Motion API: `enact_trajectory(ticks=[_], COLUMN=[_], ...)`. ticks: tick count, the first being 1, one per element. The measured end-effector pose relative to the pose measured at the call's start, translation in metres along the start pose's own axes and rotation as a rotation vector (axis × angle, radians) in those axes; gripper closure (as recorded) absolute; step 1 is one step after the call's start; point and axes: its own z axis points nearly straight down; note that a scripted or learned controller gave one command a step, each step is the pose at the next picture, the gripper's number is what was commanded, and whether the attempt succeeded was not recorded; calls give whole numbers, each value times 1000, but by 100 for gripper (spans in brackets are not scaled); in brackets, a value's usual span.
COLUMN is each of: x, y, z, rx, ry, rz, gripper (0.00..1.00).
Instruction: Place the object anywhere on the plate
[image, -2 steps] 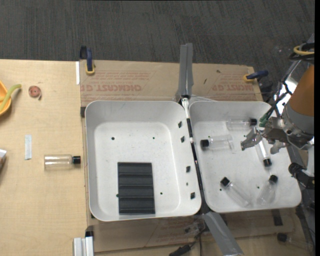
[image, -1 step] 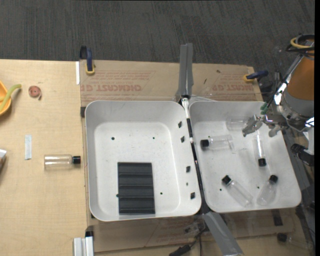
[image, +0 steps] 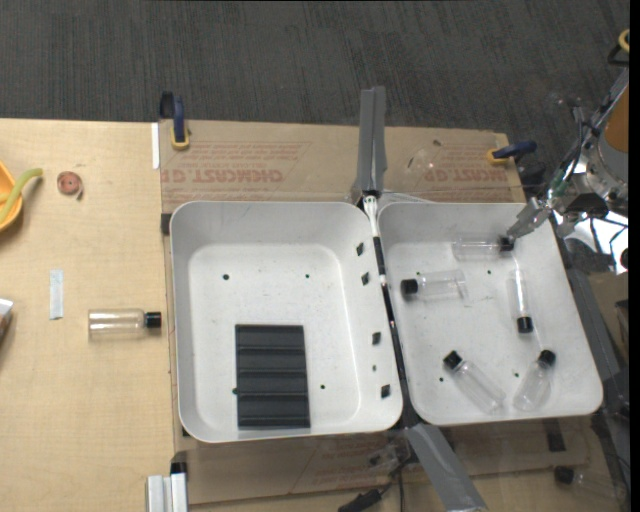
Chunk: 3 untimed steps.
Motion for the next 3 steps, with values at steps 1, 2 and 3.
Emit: enact_trajectory(ticks=[1,2,3], x=[-11,-12,3], y=[35,32,37], z=[-63,-233,-232], rx=[-1,1,3], ry=[-1,1,2], rz=[-112,-104,19], gripper=[0,0,0])
